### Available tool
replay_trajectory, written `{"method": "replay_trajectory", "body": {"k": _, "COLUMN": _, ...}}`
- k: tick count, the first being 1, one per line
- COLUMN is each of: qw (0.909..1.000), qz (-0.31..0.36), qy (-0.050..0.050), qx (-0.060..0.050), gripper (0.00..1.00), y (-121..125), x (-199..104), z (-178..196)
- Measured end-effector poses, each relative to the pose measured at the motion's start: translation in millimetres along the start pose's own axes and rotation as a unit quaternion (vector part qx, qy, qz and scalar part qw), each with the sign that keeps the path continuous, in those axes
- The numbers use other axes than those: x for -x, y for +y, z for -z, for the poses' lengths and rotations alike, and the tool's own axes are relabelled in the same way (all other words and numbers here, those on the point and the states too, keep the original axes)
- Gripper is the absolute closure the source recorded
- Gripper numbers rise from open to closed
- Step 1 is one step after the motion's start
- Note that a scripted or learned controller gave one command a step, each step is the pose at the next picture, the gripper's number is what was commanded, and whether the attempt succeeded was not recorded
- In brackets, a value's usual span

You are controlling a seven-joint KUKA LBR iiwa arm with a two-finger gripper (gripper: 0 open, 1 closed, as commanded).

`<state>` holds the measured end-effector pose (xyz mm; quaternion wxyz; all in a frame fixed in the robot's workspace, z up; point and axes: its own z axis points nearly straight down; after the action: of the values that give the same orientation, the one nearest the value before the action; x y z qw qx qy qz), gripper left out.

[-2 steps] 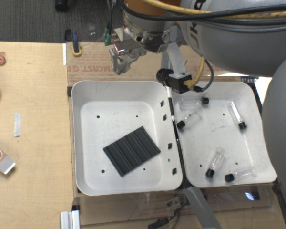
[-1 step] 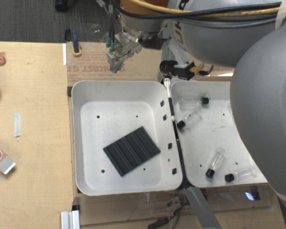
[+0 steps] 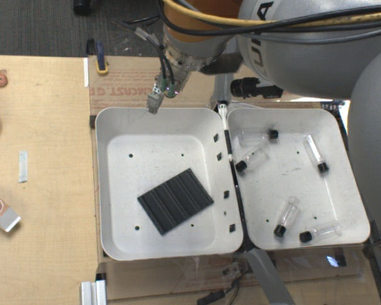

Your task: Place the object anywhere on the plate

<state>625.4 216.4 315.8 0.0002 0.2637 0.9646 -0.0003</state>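
Two shallow white bins are seen side by side on the worktop point(image 3: 44, 138). In the left bin point(image 3: 114, 234), a dark ribbed plate point(image 3: 175, 201) lies flat and askew near the centre. In the right bin point(image 3: 349, 189), five clear tubes with black caps are scattered, one of them point(image 3: 315, 153) toward the upper right. The grey arm point(image 3: 305, 37) is seen across the upper frame; whether the fingers are spread or pressed together cannot be told.

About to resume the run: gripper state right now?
Gripper: cannot be told; it sits above the far rim of the left bin, with nothing seen held. The vials lie in the right bin.
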Motion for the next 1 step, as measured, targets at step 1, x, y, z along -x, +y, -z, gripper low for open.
{"method": "replay_trajectory", "body": {"k": 1, "qw": 0.9903, "qz": 0.139, "qy": -0.001, "qx": 0.001, "gripper": 1.00, "y": 17.9, "x": 7.7, "z": -7.4}}
